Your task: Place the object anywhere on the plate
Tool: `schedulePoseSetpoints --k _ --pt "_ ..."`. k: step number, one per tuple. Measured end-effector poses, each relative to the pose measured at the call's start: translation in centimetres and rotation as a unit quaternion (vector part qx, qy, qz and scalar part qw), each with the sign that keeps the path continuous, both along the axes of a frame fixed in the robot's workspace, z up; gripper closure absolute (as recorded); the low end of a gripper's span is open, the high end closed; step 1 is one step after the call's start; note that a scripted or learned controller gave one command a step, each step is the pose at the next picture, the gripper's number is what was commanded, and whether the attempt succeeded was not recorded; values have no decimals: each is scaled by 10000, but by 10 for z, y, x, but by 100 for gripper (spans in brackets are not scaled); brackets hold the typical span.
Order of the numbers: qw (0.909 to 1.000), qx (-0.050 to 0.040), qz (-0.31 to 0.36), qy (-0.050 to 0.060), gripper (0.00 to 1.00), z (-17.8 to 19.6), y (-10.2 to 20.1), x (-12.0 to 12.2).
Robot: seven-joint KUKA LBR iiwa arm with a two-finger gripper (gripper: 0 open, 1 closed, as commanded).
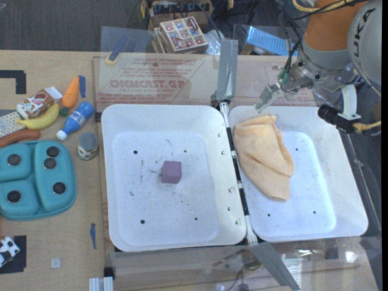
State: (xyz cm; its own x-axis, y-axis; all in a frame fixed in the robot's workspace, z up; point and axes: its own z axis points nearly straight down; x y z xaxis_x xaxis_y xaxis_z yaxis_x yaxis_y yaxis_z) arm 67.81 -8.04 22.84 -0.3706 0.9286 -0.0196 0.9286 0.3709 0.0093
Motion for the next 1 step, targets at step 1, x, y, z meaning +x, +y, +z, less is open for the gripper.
schedulePoseSetpoints --k 1 --pt "10000 -9 9 -16 100 8 0 2"
